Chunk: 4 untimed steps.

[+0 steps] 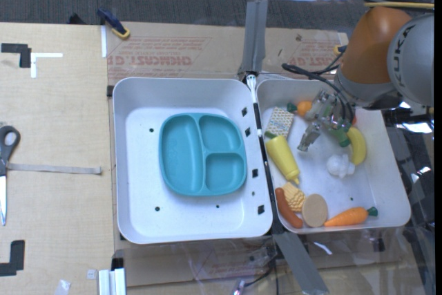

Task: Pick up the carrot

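Approach step: gripper (319, 125) above right bin (394, 169), fingers apart, empty (carrot (347, 217) untouched at front edge). Next: reposition over carrot, descend, close.

Carrot (347, 217) in right bin (394, 169), gripper (319, 126) above

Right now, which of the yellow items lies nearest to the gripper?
The banana, just right of the gripper; the yellow mustard bottle lies farther left.
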{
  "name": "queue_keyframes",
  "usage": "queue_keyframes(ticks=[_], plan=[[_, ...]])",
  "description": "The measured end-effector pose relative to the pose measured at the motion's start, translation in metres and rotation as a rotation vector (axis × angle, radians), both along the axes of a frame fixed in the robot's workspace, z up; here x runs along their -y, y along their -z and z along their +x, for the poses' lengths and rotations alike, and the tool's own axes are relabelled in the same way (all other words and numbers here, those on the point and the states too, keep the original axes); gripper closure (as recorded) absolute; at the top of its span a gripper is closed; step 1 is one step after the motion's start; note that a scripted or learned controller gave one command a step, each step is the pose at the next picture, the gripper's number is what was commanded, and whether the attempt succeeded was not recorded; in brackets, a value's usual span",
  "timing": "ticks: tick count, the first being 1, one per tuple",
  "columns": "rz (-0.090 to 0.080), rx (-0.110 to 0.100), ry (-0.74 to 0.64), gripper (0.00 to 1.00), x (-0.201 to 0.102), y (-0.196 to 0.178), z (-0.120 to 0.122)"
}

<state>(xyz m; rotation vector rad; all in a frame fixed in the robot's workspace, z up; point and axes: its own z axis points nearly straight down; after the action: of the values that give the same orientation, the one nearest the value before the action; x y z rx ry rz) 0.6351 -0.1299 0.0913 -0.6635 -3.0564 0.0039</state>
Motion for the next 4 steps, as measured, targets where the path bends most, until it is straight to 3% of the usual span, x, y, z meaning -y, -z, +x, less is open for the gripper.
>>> queue_keyframes(ticks=[1,2,3,4], plan=[[-0.001,-0.014,0.431,0.00,-0.008,0.002,0.004],[-0.009,0.006,0.771,0.00,0.045,0.001,0.012],[-0.008,0.018,0.854,0.00,0.060,-0.112,0.025],[-0.009,0.015,0.974,0.00,0.066,-0.005,0.024]])
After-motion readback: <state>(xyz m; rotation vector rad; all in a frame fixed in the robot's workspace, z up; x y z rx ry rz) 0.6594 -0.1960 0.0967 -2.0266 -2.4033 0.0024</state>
